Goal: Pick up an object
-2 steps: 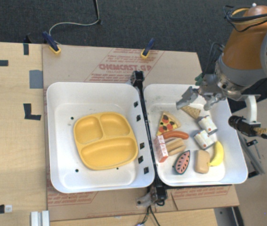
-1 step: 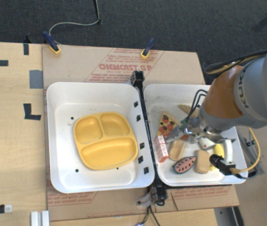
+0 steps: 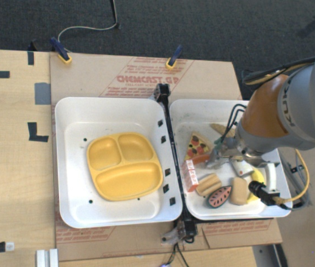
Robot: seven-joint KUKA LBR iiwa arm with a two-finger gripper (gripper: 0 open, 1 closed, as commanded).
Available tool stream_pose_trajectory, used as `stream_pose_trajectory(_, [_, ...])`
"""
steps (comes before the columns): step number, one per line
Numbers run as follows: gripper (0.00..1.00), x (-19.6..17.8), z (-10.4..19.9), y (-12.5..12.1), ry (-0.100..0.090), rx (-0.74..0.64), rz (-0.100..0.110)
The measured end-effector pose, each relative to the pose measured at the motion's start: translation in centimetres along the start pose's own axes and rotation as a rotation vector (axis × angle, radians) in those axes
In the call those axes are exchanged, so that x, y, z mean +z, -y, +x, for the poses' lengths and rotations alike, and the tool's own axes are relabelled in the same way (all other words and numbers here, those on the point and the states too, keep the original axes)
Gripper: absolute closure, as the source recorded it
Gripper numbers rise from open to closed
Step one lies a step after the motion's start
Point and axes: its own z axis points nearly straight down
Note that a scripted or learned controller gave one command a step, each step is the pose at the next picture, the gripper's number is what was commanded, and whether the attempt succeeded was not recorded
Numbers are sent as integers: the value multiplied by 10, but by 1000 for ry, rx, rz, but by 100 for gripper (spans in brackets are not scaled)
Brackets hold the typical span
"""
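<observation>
Nearest candidate for the pick: a small flat wedge-shaped toy, yellow with red and dark spots like a pizza slice point(image 3: 198, 145), lying in the right shallow white bin point(image 3: 201, 109), upper-left part of its floor. Just below it, a reddish-orange piece point(image 3: 199, 158), partly tucked under the arm's tip.

The end effector point(image 3: 217, 156) sits low in that same bin, just to the right of the wedge and touching or nearly touching the reddish piece. Whether its grasping parts are spread or pressed together, I cannot tell; the grey and orange wrist above hides most of it, and nothing is visibly pinched.

The relation that matters: the wedge lies to the left of and slightly above the tip, long axis running roughly top to bottom of the view. My judgement is that a short sideways shift toward the bin divider would be needed to centre on it.

Further out, along the bin's near edge: a tan bread-roll shaped toy point(image 3: 208, 184), a dark oval toy with a pink-red face point(image 3: 219, 197), a beige rounded lump point(image 3: 239, 194), and a red-and-white flat packet point(image 3: 191, 175) by the divider.

Left white bin point(image 3: 68, 149): a yellow three-compartment plastic plate point(image 3: 125, 166), well apart from the arm.

Both bins rest on cardboard on the tabletop.
</observation>
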Motion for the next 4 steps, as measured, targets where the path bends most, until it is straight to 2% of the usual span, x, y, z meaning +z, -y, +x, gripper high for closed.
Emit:
stream_pose_trajectory(1, [0,0,0,0,0,0,0])
stream_pose_trajectory(2, [100,-9,1,0,-2,-1,1])
stream_pose_trajectory(3, [0,-9,1,0,-2,-1,1])
stream_pose_trajectory(4, [0,17,20,-93,3,-2,-9])
